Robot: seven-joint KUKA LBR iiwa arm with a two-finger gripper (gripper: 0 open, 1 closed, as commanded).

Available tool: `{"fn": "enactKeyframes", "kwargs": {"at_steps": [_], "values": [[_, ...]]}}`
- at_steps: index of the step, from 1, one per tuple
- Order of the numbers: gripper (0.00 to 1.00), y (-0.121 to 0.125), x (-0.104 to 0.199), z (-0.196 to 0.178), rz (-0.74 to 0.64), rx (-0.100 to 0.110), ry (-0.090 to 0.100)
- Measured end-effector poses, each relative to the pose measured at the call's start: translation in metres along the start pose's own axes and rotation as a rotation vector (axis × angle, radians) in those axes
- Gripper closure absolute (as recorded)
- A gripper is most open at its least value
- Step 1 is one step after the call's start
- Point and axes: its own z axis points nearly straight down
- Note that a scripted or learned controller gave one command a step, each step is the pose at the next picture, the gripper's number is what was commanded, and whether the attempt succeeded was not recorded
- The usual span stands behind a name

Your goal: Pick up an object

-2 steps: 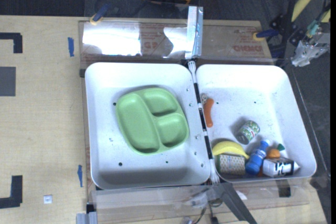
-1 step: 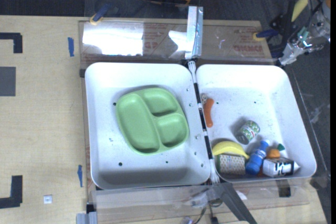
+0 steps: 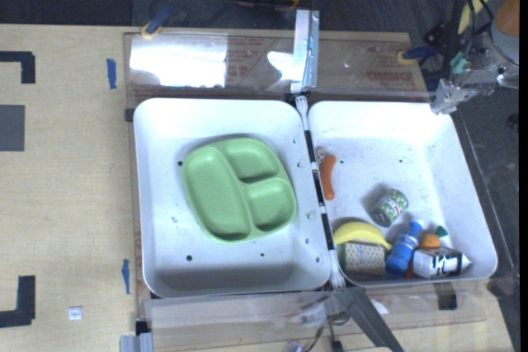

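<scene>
Objects all sit untouched in the right bin (image 3: 462, 169), nothing picked yet: near corner has a white bottle (image 3: 440, 262), blue bottle (image 3: 403, 251), banana (image 3: 360, 232), then a small can (image 3: 389, 206), an orange carrot-like piece (image 3: 328, 176) by the divider. Left bin (image 3: 153, 177) holds a green divided plate (image 3: 239, 188). Gripper (image 3: 452, 91) hovers off the far right corner, carrying nothing; opening can't be told.

Two bins side by side on surface (image 3: 66, 177). Left bin (image 3: 157, 128): divided tray (image 3: 239, 190) at centre. Right bin (image 3: 462, 177): carrot (image 3: 328, 176) near left wall; can (image 3: 389, 206) mid-frame right; banana (image 3: 360, 233), bottle (image 3: 404, 247), white bottle (image 3: 440, 262) clustered along lower edge. Gripper (image 3: 452, 91) at upper right, beyond right bin's far corner.
</scene>
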Motion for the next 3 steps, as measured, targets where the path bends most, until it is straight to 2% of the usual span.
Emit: {"fn": "enactKeyframes", "kwargs": {"at_steps": [1,2,3], "values": [[1.00,0.007,0.079,-0.041,-0.101,-0.003,-0.001],[1.00,0.007,0.082,-0.065,-0.268,-0.006,-0.003],[1.00,0.010,0.137,-0.058,-0.441,-0.002,0.000]]}}
